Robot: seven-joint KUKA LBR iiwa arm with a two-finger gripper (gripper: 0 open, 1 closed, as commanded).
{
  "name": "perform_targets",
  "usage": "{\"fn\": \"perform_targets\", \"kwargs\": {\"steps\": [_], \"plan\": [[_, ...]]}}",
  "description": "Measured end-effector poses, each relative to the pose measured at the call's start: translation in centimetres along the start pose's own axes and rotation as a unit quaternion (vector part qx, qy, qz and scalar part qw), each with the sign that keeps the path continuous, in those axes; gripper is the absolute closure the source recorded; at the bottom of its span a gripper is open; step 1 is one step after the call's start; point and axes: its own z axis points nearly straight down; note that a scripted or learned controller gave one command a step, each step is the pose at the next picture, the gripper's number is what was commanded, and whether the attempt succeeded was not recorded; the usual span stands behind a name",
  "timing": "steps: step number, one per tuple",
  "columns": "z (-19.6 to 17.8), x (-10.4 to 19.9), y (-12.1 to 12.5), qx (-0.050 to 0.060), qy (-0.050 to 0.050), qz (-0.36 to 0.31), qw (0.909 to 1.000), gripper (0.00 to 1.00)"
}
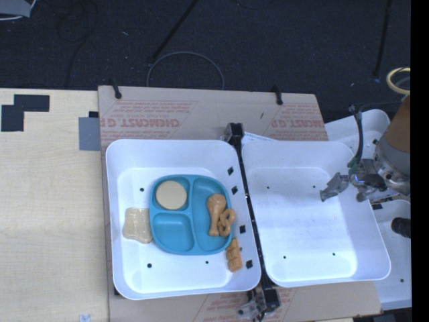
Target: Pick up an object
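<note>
Objects for picking sit around the blue tray point(175, 237) in the left bin point(127, 159): a round disc point(170, 194) and a pretzel-like piece point(219, 214) on it, a pale slab point(137, 225) touching its left edge, a tan piece point(234, 255) just off its lower right corner. The claw point(348, 185) hangs over the right bin point(295, 274), fingers spread, gripping nothing. Cardboard point(201, 116) beneath carries red lettering, upside down and unreadable. Pale wooden worktop point(47, 213); dark carpet point(268, 32) with cables behind.
</note>
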Motion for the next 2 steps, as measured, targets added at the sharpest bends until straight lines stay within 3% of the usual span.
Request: {"fn": "perform_targets", "kwargs": {"steps": [1,2], "plan": [[-0.7,0.0,0.3,-0.007,-0.002,-0.001,1.0000,0.00],[3.6,-0.1,0.2,-0.004,-0.001,-0.001,1.0000,0.00]]}}
